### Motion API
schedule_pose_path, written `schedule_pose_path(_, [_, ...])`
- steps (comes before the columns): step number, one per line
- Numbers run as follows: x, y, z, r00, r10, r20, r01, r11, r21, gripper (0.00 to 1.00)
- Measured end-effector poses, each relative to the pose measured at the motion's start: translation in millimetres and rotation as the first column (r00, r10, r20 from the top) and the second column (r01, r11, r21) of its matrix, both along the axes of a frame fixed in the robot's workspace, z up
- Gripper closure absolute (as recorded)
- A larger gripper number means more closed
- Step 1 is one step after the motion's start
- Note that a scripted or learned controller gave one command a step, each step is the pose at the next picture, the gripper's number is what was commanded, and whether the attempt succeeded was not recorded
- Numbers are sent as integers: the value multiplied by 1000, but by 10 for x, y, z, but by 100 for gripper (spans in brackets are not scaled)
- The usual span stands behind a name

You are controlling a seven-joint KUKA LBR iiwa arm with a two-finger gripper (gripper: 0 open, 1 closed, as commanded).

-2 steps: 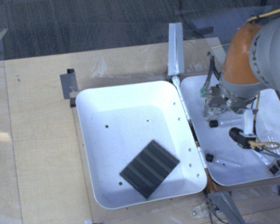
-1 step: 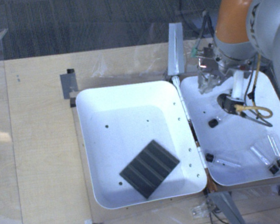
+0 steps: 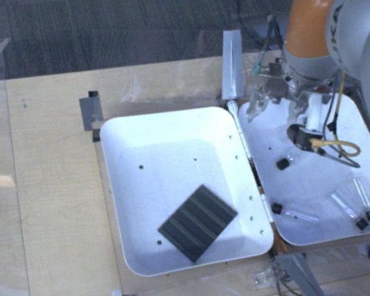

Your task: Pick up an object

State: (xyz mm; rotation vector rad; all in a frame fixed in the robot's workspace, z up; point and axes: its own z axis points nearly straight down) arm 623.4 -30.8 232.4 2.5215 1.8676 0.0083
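Landmark: the arm-side bin [image 3: 312,184], one of two white bins on the worktop [image 3: 40,203].
Tool: the tool [image 3: 260,101] hangs over the arm-side bin's far corner, close to the wall shared with the other bin [image 3: 142,144]. Whether it is spread or pressed together cannot be told, and no object is seen held.
Nearest object: a small black piece [image 3: 282,162] lies alone on the arm-side bin's floor, nearer the camera than the tool.
Other objects: a capped tube [image 3: 288,212] lies near the arm-side bin's front, by the shared wall. Two clear tubes [image 3: 352,201] lie toward its front outer corner.
Slab: a dark ribbed slab [image 3: 197,223] lies flat and askew in the other bin, across the shared wall.
Step in hand: probably the approach, with nothing yet lifted.
Doing it well: the black piece looks the best pick, being isolated and closest. The tool should centre over it, descend straight and close only at floor level.
Risk: the clear tubes likely roll, and the slab looks too wide and flat to pinch.
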Motion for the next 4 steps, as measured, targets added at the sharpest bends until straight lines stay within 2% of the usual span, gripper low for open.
schedule_pose_path(1, [-785, 310, -481, 1000, 20, -5, -20, 1000, 1, 0])
schedule_pose_path(2, [-577, 840, -474, 996, 90, -3, -90, 996, 1, 0])
schedule_pose_path(3, [-1146, 967, -481, 999, -52, -6, 52, 999, 2, 0])
schedule_pose_path(4, [-1127, 963, -376, 999, -52, -2, 52, 999, 3, 100])
